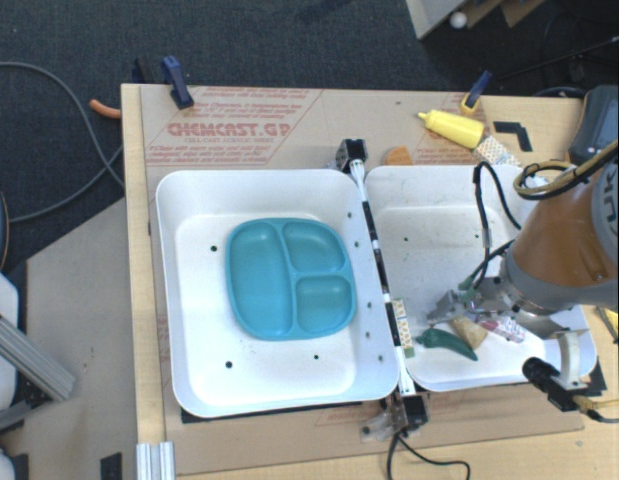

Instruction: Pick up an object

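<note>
The arm (564, 238) covered much of the right bin (429, 218) and ran off the frame's right edge, so the bin's far right side was hidden. The gripper (467, 303) sat low in that bin, near its front, but it was small and cluttered; whether it was wide, narrow or clamped on anything could not be told from this view. Just below it lay a small heap of objects that blurred together: a green piece (444, 340) at the front left, a tan piece (471, 334) beside it, and something pinkish (499, 326) to the right, partly under the wrist. Which of these it touched, if any, was unclear. A black cable (481, 218) ran from behind the gripper toward the arm. Well to the gripper's left, past the divider between the 2 bins, a teal tray (289, 278) with 3 sections lay flat in the left bin (189, 268). Far behind the gripper, outside the bins, a yellow object (452, 126) rested on the bench (239, 128)
</note>
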Controlling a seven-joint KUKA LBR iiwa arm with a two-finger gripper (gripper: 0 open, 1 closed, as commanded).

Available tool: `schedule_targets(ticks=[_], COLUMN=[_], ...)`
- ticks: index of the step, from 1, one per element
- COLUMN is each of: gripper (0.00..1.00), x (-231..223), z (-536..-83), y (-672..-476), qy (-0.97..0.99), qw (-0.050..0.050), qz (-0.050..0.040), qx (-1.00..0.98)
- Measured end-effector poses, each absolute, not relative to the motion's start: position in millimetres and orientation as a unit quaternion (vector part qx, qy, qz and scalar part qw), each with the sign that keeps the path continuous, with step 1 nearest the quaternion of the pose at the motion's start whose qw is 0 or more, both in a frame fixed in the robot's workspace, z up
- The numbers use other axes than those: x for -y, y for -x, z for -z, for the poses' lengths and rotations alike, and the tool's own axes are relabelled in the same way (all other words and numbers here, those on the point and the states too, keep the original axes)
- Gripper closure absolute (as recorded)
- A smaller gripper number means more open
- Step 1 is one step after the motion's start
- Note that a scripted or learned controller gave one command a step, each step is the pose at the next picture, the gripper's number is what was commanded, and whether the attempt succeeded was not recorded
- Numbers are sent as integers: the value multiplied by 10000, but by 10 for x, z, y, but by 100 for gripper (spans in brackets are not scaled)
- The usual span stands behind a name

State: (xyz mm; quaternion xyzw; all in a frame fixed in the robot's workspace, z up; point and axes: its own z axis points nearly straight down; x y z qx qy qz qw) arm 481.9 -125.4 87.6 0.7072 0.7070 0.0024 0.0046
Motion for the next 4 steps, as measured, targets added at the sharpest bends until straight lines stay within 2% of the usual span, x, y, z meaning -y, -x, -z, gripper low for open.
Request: schedule_targets(ticks=[1,2,3,4], gripper=[0,0,0,0], x=[1754,1010,1369,2221], z=[-1470,-1404,-870,-1571], y=[-5145,-4858,-4844,-5325], qy=[-7075,-7068,-7071,-7074], qw=[10,-12,17,17], qz=[-1,2,-19,1], qx=[-7067,-7074,-7071,-7068])
